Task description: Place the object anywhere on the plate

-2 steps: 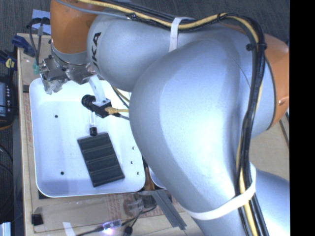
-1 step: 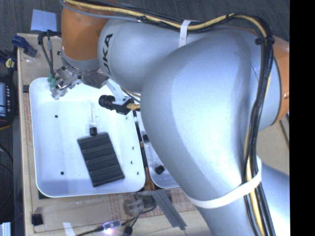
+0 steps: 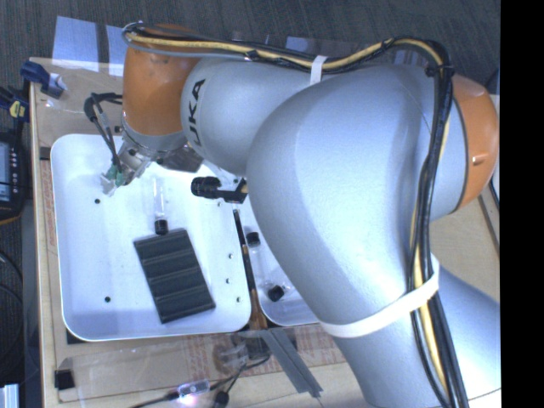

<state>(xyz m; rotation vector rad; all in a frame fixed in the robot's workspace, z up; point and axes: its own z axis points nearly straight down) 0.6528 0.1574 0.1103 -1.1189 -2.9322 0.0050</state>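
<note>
A dark ribbed rectangular plate point(image 3: 174, 276) lies flat in the left white bin point(image 3: 85, 253), towards its front. My gripper point(image 3: 160, 218) hangs below the orange wrist band point(image 3: 153, 87) over the middle of that bin, just behind the plate's far short edge. Its pale, thin end with a small black tip sits close to the bin floor. I can make out no object in the gripper. The big grey arm hides the back right of the left bin and most of the right bin.
A strip of the right bin point(image 3: 285, 308) shows under the arm, with a small black piece point(image 3: 274, 293) on its floor. Cables and a clamp point(image 3: 238, 355) lie on the bench in front of the bins. A wooden bench edge point(image 3: 34, 228) runs down the left.
</note>
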